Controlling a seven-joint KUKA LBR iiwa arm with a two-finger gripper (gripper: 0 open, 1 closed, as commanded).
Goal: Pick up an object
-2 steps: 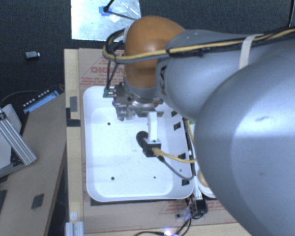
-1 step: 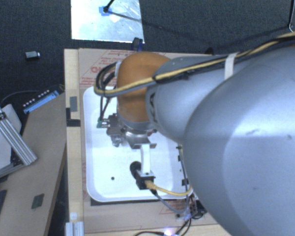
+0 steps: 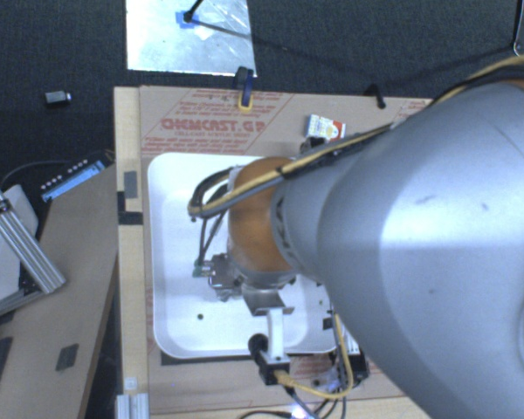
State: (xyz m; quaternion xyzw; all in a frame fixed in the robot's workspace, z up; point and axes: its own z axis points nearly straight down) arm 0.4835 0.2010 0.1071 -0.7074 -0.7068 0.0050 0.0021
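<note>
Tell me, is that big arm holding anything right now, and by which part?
It cannot be told. The arm's orange band and wrist hang over the white bin and cover whatever lies beneath the gripper.

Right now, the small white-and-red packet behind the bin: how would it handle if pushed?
The packet looks small and boxy, so probably light and apt to slide, not roll. It lies on flat cardboard; likely little resistance.

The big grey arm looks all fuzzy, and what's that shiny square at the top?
In the camera view, the grey arm sits close to the lens, so it looks soft and smooth, while the white bin stays sharper. The shiny square is a reflective sheet catching light as pale glare.
</note>
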